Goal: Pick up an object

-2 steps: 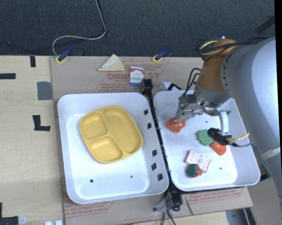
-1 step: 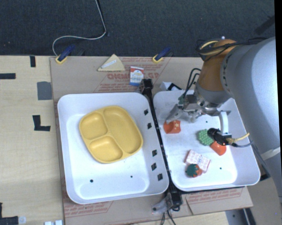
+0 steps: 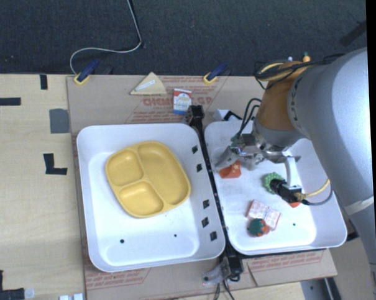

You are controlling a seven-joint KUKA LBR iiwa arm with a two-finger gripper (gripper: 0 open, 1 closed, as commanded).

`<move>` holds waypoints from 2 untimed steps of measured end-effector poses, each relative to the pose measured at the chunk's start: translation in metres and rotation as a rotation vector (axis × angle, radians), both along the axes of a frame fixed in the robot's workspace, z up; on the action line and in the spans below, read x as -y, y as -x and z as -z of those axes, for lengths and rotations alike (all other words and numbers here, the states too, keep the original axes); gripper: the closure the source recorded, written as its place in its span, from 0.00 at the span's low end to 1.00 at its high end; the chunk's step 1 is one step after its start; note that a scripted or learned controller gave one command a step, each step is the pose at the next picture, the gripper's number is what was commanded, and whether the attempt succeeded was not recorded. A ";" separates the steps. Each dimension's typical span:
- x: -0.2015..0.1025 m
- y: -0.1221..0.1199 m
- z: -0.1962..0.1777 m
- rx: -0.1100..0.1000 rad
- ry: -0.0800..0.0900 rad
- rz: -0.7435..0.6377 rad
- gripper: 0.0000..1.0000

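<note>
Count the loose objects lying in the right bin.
3, and the arm may hide more: an orange-red piece by the gripper, a green object mid-bin, and a pink packet nearer the front.

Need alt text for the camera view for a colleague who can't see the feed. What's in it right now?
The end effector is low in the right bin, beside a small orange-red object, with a green item and a pink-and-white pack nearby. The left bin holds a yellow divided tray.

Plastic, cardboard and metal

Smooth yellow plastic tray point(image 3: 148, 178) in a glossy white plastic bin point(image 3: 99, 243); matt brown cardboard point(image 3: 111, 100) beneath; the arm point(image 3: 342, 121) looks like smooth grey metal.
</note>
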State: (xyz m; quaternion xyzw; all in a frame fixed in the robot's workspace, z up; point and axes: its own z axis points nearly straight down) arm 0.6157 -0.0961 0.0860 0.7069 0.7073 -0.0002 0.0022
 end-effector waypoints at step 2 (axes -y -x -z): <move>-0.062 0.052 -0.099 -0.002 -0.004 -0.002 1.00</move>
